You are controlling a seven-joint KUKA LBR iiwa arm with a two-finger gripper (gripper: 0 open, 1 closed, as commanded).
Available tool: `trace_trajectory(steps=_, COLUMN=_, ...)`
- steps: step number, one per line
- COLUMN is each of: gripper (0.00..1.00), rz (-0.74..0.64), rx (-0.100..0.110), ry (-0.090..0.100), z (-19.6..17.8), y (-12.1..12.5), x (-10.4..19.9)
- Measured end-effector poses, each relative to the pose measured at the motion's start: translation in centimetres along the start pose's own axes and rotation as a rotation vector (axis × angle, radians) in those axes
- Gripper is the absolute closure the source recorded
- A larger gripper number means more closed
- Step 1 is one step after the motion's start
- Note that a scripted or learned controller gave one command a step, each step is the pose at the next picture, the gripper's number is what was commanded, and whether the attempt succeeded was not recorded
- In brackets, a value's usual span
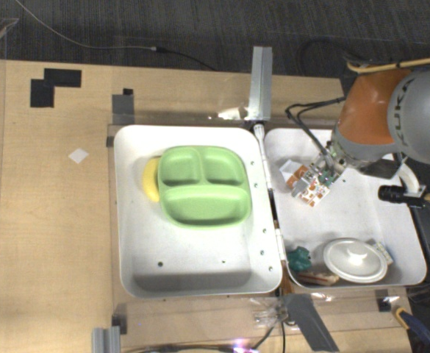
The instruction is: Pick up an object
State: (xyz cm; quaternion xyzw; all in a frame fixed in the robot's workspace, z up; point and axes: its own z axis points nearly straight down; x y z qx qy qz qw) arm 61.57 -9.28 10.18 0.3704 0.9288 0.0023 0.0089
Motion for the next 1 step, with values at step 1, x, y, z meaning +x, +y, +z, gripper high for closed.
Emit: trace_trajectory(steps=1, gripper=1.00, rz=0.126, rx=0.005, ry=0.008, z=-10.74, y=6.84, x=4.14)
